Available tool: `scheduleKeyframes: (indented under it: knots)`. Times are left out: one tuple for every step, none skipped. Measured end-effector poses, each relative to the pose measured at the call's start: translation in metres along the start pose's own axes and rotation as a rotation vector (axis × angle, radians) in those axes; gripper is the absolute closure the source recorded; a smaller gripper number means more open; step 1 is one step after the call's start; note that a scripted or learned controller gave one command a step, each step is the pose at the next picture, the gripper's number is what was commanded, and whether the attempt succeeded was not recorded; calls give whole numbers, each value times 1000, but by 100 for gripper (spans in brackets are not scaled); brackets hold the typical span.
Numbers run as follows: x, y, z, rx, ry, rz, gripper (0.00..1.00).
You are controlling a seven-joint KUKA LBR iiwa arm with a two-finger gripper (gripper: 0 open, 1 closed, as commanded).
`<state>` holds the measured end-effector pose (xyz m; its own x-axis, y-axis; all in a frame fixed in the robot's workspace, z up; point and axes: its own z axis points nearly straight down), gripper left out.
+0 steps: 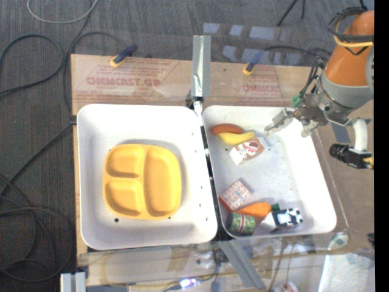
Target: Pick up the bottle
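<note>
Bottle: the bottle (pixel 242 223) lies on its side in the near left corner of the right bin (pixel 321 181); it is green with a red and white label, and no finger is on it.
Carrot beside the bottle: an orange carrot (pixel 258 210) lies just to the right of the bottle, touching it or nearly so, its point aimed to the right.
Black-and-white toy: a small black-and-white object (pixel 287 217) sits just right of the carrot, by the right bin's near wall.
Pink packet: a small pink chequered packet (pixel 235 194) lies just behind the bottle, towards the middle of the right bin.
White packet: a white packet with red print (pixel 247 151) lies further back in the right bin, well apart from the bottle.
Yellow and red pieces: a yellow banana-like piece (pixel 236 137) touches that packet's far edge, with a red piece (pixel 226 128) just behind it.
Gripper: the gripper (pixel 292 121) hangs over the right bin's far right corner, well apart from the bottle; its fingers stand apart, with nothing between them.
Left bin: the left bin (pixel 91 126) holds a yellow divided tray (pixel 144 180).
</note>
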<state>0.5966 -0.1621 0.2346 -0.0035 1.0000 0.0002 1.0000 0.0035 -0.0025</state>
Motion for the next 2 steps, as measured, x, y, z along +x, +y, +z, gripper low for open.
scheduleKeyframes:
  knots:
    - [47,-11,142,0,1,-4,0]
    - [49,-69,119,1,0,-110,0]
